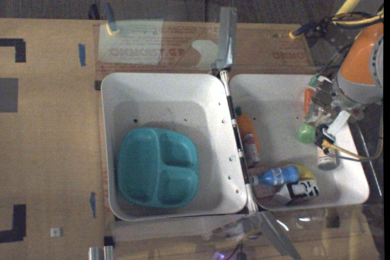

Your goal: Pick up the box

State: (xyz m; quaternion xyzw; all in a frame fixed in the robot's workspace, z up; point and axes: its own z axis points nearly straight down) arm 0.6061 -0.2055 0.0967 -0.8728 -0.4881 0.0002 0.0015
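Nearest the camera, along the front wall of the right bin [359,192], lies the box [303,189], dark with white print, touching a blue bottle [277,176] that lies on its side just behind it. A small can [327,158] stands further back and to the box's right, with bare white floor between them. Back again, the gripper [321,125] hangs over the bin's right side, well behind the box, beside a green ball [306,133]; the fingers are too cluttered to tell if they are wide or narrow. An orange bottle [248,137] lies against the bin's left wall. Above, the arm [362,67] leans in with its orange band, past the bin's far right corner.
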